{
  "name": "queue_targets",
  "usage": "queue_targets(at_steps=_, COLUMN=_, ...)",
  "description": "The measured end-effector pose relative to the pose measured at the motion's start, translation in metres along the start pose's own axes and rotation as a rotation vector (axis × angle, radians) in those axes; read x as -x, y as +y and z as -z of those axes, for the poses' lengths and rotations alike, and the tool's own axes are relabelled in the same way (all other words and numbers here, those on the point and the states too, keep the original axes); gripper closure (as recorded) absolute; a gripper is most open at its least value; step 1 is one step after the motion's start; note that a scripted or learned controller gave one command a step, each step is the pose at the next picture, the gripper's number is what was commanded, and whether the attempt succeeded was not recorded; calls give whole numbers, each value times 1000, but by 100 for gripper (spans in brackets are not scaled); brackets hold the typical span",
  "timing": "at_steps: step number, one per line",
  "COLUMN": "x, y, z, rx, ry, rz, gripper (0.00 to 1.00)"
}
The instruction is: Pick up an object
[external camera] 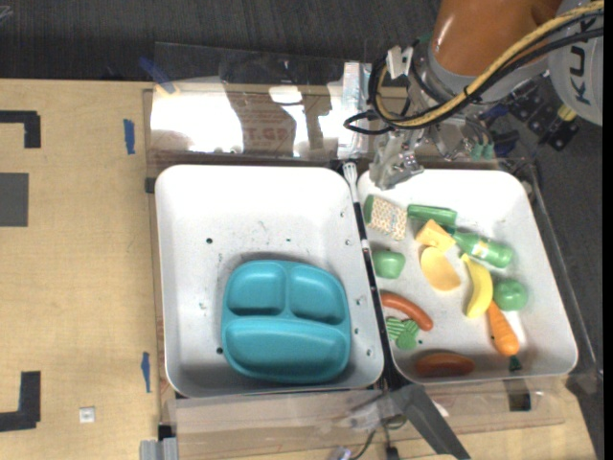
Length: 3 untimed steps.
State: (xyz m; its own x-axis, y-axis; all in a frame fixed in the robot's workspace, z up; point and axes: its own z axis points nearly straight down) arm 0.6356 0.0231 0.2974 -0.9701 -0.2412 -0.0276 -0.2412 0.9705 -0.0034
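**Toy food crowds the right bin; hand at its far left corner**

The right bin (pixel 536 209) holds a heap of toy food. A cracker (pixel 385 217) lies near the far left corner, its long axis running near to far, tipped a little. Just right of it a green pod (pixel 431 213) lies crosswise. Below that a yellow wedge (pixel 433 234) touches a yellow round slice (pixel 442 270). A green bottle (pixel 486 249) lies slanting, pointing down to the right. A banana (pixel 477 287) runs near to far beside a green ball (pixel 510 295), and a carrot (pixel 501 331) points to the near right corner. Along the left wall sit a green lump (pixel 389 263), a red sausage (pixel 407 310) slanting down to the right, and a green leafy piece (pixel 402 333). A dark red piece (pixel 442 362) lies crosswise at the near wall.

The hand (pixel 396 169) hangs over the bin's far left corner, just above the cracker; whether it is spread or closed cannot be told, and nothing shows between its fingers. Cables loop around the wrist. On the arm (pixel 498 17), white letters "KU" can be read at the view's right edge.

Open floor in the right bin lies mostly along the far right wall. The left bin (pixel 192 209) holds a teal tray (pixel 285 322) near its front, with bare floor behind it. The bench (pixel 67 257) lies to the left.
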Motion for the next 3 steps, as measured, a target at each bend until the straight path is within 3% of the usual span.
queue_targets(at_steps=3, x=7, y=-1, z=38, rx=-6, ry=-32, rz=-1, gripper=100)
